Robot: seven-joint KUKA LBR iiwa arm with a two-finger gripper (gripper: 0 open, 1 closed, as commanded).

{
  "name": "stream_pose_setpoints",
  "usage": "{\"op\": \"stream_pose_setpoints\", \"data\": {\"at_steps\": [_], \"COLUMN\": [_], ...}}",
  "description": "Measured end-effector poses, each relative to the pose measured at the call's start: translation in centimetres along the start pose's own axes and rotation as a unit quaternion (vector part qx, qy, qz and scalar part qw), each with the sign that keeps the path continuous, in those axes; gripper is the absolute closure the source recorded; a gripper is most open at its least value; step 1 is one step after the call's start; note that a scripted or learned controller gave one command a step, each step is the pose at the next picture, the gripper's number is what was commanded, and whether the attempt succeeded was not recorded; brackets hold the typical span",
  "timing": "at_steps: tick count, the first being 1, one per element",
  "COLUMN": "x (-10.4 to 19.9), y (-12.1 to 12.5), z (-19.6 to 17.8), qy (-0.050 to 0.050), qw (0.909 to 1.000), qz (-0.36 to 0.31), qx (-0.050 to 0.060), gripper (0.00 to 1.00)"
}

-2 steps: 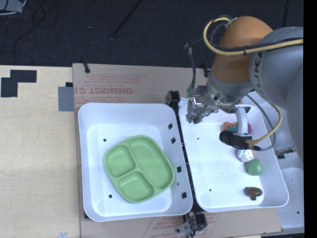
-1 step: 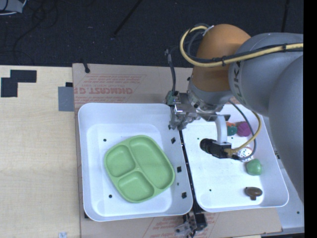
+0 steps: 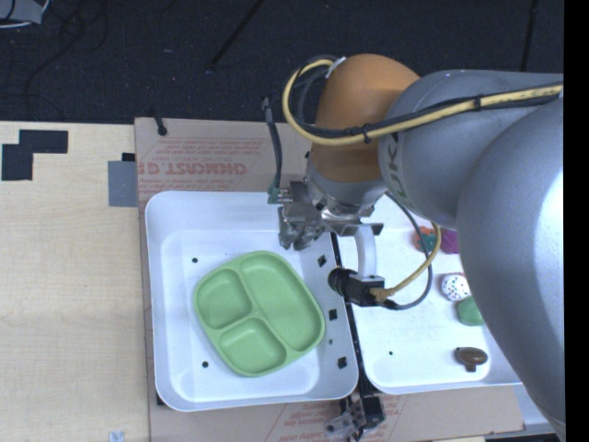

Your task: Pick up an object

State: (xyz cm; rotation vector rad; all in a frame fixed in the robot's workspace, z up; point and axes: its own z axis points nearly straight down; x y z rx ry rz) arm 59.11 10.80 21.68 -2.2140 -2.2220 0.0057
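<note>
Cardboard under the 2 white bins bears mirrored red print, too blurred to read surely. Green 3-compartment plate lies flat in the left bin. The pincer hangs above that bin's far right corner, beside the plate; whether clenched or released, I cannot tell. Small items lie in the right bin.

Even overhead light, soft shadows, slightly grainy, dark background.

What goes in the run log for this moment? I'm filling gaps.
arm: over bins' divider | gripper: above left bin | green plate: in left bin, untouched | held: nothing seen
</note>
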Motion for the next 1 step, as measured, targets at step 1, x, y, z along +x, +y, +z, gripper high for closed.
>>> {"op": "stream_pose_setpoints", "data": {"at_steps": [1], "x": [-0.16], "y": [0.03], "z": [-0.04], "qy": [-0.001], "qw": [1.0], "qz": [0.001], "qx": [0.0], "gripper": [0.0]}}
